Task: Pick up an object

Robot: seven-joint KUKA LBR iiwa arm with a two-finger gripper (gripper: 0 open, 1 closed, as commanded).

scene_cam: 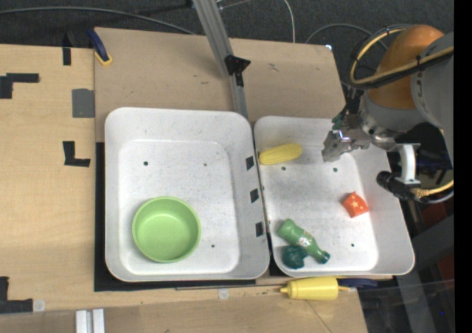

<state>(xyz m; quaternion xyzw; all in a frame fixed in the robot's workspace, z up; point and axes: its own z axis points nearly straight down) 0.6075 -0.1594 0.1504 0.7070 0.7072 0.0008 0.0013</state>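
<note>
**Gripper hanging over the right bin's far edge**

The gripper [333, 149] is hovering above the far right part of the right bin [391, 250]; whether it is open or closed cannot be told. 3 objects are lying in this bin: a yellow piece [280, 153] near the far left corner, an orange block [355, 205] by the right side, and a green bottle [301, 242] at the near edge. A green bowl [167, 229] is sitting in the left bin [177, 125]. A yellow bottle [313, 289] is resting on the bench in front of the right bin.

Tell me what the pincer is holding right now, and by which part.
Nothing shows between the fingers of the pincer; it sits over the upper right of the right-hand white bin, apart from the yellow corn-shaped toy and the small orange block.
</note>
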